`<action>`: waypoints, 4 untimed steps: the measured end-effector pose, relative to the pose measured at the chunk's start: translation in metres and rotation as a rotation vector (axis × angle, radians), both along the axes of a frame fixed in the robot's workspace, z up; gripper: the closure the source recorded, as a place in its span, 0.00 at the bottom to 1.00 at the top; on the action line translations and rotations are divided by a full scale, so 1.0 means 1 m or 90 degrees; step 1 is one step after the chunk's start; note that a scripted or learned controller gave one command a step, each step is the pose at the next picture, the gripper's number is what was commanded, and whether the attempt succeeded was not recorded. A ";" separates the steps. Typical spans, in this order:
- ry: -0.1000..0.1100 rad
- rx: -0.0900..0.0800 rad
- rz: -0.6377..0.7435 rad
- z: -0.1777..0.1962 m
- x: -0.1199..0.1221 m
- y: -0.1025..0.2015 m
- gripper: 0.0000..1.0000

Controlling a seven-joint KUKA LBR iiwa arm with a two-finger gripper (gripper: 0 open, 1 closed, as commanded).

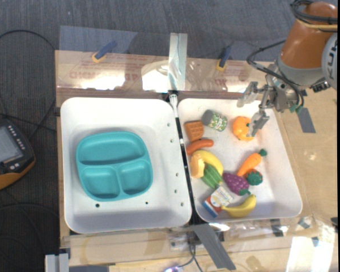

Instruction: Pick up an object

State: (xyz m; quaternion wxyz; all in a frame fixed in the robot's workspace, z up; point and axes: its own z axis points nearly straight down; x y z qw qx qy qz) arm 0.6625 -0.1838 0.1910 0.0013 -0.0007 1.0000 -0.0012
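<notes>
Two white bins: the left bin point(71, 152) holds one teal tray point(114, 164); the right bin point(283, 169), past a near banana point(241, 206) and carrot point(249, 163), leaves bare floor beside the far orange fruit point(241, 127). Gripper point(257, 109) hangs spread, released, touching that fruit's right side.
</notes>
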 end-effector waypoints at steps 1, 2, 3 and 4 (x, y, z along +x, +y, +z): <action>-0.001 -0.001 -0.022 -0.096 -0.034 -0.005 0.00; -0.004 -0.002 -0.010 -0.100 -0.156 -0.042 0.00; -0.008 -0.006 -0.009 -0.088 -0.153 -0.042 1.00; -0.006 0.000 -0.221 -0.099 -0.089 -0.040 1.00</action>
